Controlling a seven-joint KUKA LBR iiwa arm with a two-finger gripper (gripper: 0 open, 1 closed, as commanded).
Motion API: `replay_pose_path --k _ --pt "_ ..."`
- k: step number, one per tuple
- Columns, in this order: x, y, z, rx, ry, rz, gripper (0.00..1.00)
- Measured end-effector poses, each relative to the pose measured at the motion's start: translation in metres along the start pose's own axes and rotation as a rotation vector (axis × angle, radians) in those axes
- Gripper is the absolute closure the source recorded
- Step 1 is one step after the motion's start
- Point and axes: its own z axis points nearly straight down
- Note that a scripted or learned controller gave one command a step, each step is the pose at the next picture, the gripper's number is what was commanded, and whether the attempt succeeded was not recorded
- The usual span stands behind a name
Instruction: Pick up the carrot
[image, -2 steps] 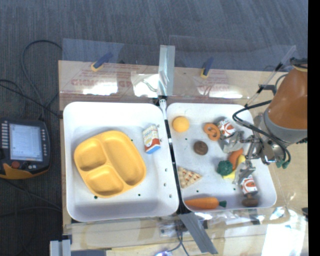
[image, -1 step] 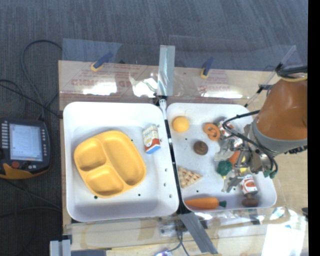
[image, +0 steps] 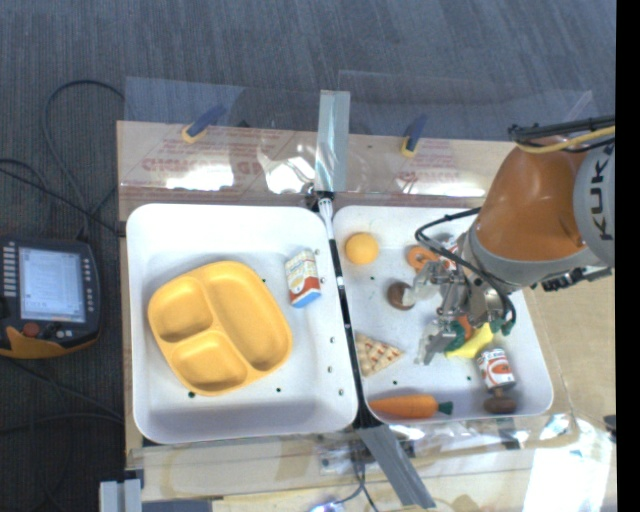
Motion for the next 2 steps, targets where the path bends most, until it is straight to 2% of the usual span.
replay_pose_path --k 1,2 --pt "-0.047 -0.024 0.046 0.001 -0.011 0.057 0.0" --pt "-0.103 -0.04 0.087 0.003 -0.017 0.005 0.0"
